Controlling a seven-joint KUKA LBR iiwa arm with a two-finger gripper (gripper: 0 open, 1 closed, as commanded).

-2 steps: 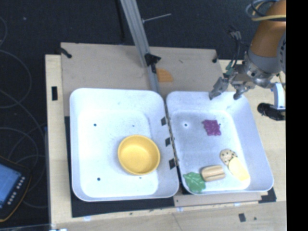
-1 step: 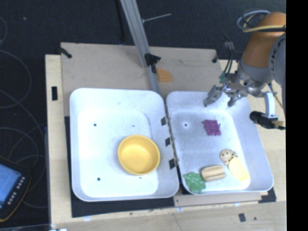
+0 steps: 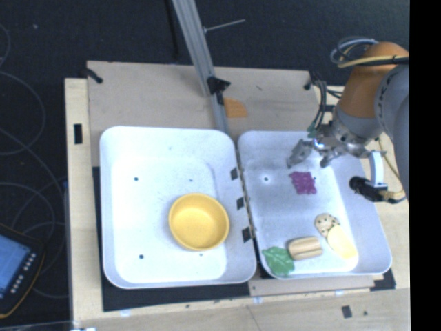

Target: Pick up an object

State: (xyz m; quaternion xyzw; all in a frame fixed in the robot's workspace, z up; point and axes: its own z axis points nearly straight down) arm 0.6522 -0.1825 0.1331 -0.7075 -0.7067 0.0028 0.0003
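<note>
My gripper (image 3: 311,158) hangs over the far part of the right bin (image 3: 275,205), fingers spread open with nothing between them. A purple object (image 3: 302,183) lies just below it on the bin floor, apart from the fingers. Near the bin's front edge lie a tan bread-like roll (image 3: 304,247), a green leafy piece (image 3: 278,260), a pale yellow piece (image 3: 342,243) and a small speckled round piece (image 3: 326,222). A yellow bowl (image 3: 198,221) sits upright in the left bin (image 3: 138,198).
A slanted metal rail (image 3: 196,47) crosses the bench behind the bins, ending near an orange tag (image 3: 234,108). The arm's grey body with its orange band (image 3: 365,95) fills the right side above the right bin.
</note>
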